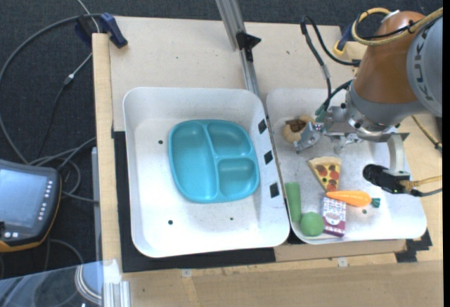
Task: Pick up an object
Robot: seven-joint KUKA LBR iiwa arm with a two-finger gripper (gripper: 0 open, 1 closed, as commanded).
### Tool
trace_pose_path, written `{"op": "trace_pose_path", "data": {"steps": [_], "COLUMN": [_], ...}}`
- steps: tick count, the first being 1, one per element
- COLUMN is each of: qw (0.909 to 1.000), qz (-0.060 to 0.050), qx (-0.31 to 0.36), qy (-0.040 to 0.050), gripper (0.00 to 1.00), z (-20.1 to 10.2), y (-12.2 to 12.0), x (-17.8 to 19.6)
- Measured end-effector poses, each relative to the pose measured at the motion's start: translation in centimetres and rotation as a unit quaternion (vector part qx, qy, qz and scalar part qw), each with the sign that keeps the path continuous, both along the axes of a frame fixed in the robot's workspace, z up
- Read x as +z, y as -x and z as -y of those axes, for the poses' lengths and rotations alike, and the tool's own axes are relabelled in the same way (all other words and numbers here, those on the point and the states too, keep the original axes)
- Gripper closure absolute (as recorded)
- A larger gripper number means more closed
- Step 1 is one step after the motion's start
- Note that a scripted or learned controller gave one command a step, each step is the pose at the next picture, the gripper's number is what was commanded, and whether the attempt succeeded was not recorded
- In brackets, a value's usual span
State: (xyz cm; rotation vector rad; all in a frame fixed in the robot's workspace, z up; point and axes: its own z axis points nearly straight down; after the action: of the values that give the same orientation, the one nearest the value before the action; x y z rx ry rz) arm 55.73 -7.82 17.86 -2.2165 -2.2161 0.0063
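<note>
At the left, a blue plate lay alone in its bin, out of the way. In the right bin the gripper hung low just beside a brown toy, probably its target; I could not tell if the jaws were apart or together. A green toy, pizza, box and carrot lay near and could crowd the reach.

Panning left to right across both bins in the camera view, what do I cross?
In order: plate → green stick → pizza slice → carrot. The other toys overlap these sideways, so I leave them out.
</note>
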Motion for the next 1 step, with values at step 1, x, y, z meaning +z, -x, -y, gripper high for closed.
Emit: {"op": "trace_pose_path", "data": {"steps": [1], "qw": [1.0], "qz": [-0.001], "qx": [0.0], "qy": [-0.0001], "gripper": [0.0], "z": [0.38], "y": [0.77], "x": [-6.04]}}
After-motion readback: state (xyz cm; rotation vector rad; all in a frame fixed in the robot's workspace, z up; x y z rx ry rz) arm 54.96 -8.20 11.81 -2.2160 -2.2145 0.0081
